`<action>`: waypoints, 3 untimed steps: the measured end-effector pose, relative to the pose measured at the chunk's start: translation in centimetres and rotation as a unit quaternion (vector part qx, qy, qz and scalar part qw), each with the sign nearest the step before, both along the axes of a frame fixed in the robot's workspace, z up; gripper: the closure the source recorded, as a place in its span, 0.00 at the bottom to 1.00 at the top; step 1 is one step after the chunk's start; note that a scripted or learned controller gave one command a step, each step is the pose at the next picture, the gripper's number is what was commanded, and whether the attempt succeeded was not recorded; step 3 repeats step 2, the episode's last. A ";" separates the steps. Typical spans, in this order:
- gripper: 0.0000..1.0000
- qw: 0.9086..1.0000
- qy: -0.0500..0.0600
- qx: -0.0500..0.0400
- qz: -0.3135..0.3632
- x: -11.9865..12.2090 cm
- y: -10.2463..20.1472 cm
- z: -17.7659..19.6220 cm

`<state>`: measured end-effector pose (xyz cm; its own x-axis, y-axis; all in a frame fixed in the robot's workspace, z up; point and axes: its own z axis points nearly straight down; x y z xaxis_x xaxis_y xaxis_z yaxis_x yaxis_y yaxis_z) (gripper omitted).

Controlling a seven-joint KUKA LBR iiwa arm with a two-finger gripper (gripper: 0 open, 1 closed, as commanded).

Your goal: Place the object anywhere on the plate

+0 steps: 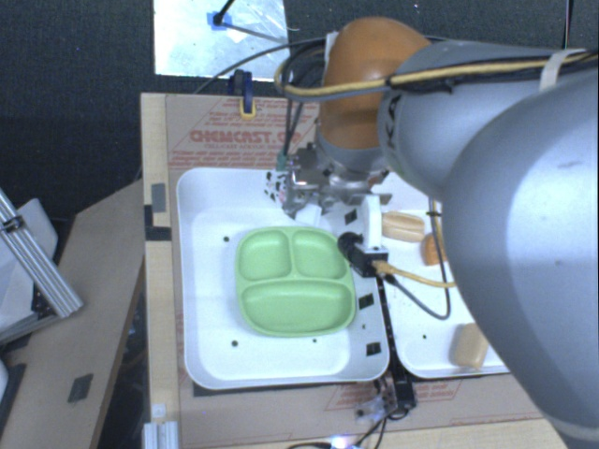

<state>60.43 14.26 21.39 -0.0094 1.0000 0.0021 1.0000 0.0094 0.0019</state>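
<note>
A light green plate (295, 282) with three compartments lies in the left white bin (211, 344). My gripper (301, 193) hangs over that bin's far side, just beyond the plate's far rim, below the orange band of the arm. I see nothing held under it. In the right bin (426, 358), partly hidden by the arm, lie a tan block (404, 225), a small orange piece (430, 249) and a tan lump (468, 346).
The big grey arm (505, 176) covers most of the right bin. A black cable (412, 293) loops over the divider between the bins. Cardboard (225, 129) lies under both bins, and a metal rail (37, 260) stands at the far left.
</note>
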 end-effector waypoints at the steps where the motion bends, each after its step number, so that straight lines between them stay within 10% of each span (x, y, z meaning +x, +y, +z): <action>1: 1.00 1.000 0.000 0.000 0.000 1.3 4.1 0.6; 2: 0.00 1.000 0.001 -0.001 -0.002 1.3 3.8 0.6; 3: 0.00 1.000 0.001 -0.001 -0.002 1.3 3.8 0.6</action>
